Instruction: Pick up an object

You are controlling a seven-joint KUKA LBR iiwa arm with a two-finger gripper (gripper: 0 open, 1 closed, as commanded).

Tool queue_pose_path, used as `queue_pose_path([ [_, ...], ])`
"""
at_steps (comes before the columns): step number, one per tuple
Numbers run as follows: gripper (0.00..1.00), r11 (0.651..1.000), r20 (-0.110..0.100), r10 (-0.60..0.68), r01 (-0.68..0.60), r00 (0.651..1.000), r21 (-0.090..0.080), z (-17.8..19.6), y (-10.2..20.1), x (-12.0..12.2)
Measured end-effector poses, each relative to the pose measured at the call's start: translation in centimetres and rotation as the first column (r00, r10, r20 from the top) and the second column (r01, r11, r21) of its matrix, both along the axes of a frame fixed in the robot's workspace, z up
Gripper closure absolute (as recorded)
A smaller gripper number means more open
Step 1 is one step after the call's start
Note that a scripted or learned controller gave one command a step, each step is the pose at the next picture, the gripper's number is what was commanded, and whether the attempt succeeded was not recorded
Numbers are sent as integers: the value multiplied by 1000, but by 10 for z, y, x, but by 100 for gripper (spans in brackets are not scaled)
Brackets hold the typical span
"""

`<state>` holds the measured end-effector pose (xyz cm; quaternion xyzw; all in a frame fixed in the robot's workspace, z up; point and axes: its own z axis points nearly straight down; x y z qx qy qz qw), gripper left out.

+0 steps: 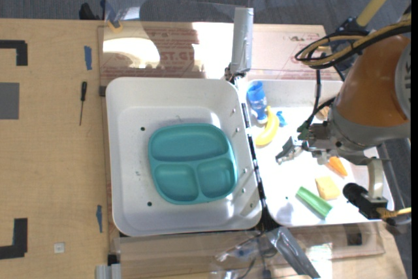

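Gripper (pixel 285 155) hangs over the right bin (pixel 290 189), low above a bare patch of its white floor, towards the bin's left side. The grey and orange arm (pixel 375 95) comes in from the right and covers much of that bin's right half. How far the claw stands open cannot be told from this slant, nor whether it has hold of anything; the things in the bin all lie apart from its tip.

Things to pick up are scattered in the right bin. A yellow banana (pixel 266 131) lies just left of the gripper and a little farther, close to the bin's left wall. A blue bottle (pixel 256 100) lies beyond the banana at the far left corner, and a small blue piece (pixel 280 118) sits just right of the banana. An orange piece (pixel 337 166) lies to the right of the gripper, partly under the wrist. Nearer, a yellow block (pixel 327 188) sits just beside a green block (pixel 314 201), the green one to its left and nearer the front wall.

The left bin (pixel 124 140) holds a teal divided plate (pixel 192 162), lying flat in the middle. On the bench (pixel 46 160), well left of the bins, lies a thin dark screwdriver (pixel 82 101)
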<state>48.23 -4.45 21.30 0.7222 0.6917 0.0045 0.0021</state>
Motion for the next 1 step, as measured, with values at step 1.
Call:
queue_pose_path([
  [1, 0, 996, -11, 86, -86, 996, -5, -41, -61, 51],
])
